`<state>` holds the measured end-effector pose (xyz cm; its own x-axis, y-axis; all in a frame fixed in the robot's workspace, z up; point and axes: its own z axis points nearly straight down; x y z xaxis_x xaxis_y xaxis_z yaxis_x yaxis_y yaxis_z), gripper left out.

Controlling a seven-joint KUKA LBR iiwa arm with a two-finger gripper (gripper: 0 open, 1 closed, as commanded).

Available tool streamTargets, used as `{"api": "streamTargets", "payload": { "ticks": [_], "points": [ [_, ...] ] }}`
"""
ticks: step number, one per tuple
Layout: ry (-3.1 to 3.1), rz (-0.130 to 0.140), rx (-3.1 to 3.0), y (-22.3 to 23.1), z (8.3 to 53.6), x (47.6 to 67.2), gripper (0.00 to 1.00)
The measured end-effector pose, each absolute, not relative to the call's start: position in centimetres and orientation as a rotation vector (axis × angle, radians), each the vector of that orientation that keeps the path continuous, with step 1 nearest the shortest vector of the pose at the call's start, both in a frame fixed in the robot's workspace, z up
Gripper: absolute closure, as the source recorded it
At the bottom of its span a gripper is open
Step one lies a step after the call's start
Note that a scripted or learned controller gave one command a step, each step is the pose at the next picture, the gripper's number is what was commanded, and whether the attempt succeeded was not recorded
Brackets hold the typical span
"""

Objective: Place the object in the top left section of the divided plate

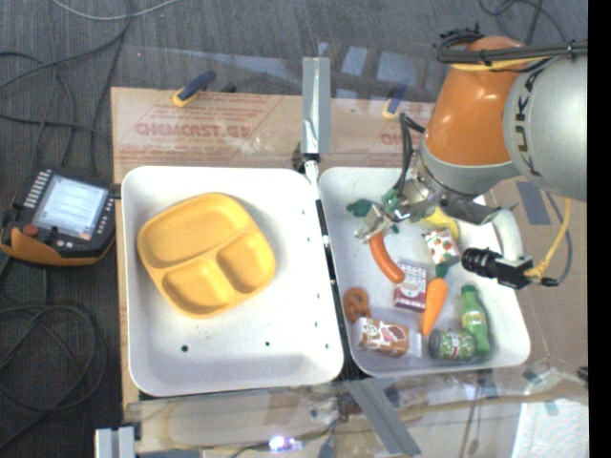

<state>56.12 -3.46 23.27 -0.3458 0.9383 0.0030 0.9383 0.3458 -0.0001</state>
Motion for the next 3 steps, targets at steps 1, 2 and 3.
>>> {"api": "streamTargets", "payload": {
  "ticks": [1, 2, 3],
  "points": [
    [-2.416, 0.003, -2.003, 5.2, 22.7, 54.2, 1.0],
    [-2.553, 0.009, -1.832, 10.3, 21.7, 59.6, 1.0],
    [-2.554, 0.009, -1.834, 10.3, 21.7, 59.6, 0.0]
  ]
}}
